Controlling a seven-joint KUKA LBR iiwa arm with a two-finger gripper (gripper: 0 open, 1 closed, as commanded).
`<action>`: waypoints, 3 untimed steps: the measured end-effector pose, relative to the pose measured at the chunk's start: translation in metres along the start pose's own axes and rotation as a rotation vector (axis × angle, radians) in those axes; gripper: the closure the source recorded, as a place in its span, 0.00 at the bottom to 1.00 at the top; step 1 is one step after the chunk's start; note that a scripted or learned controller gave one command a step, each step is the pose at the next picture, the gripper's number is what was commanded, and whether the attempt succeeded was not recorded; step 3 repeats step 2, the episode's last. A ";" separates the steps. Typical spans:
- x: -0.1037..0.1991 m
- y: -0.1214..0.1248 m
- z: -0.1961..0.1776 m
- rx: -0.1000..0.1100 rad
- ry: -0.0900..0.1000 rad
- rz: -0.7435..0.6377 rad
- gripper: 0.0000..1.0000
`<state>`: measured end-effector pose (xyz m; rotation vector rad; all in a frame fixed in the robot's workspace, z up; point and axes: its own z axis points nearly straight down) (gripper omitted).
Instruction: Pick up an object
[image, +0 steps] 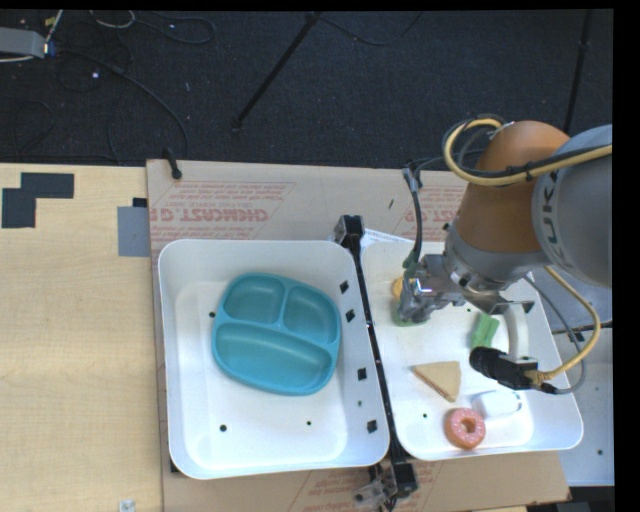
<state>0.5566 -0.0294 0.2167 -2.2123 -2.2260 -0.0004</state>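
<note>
Reaching into right bin (560, 430), gripper (412, 300) sits low at far-left corner over yellow-green item (400, 290) — grasp state cannot tell. Sandwich wedge (438, 379), pink donut (465, 428) lie nearer front — untouched. Teal tray (276, 333) fills left bin (190, 420).

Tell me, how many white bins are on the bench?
2: the left bin holds a teal divided plate; the right bin holds toy food, under the arm.

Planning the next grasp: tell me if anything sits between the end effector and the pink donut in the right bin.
Yes. The end effector is low at the right bin's upper left. The pink donut lies near the front edge, and the tan wedge sits roughly between them on the bin floor.
</note>
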 end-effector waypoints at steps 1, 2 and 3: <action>0.053 0.003 -0.001 0.001 -0.001 0.001 1.00; 0.109 0.025 -0.010 0.000 0.000 0.000 1.00; 0.109 0.025 -0.010 0.000 0.000 0.000 1.00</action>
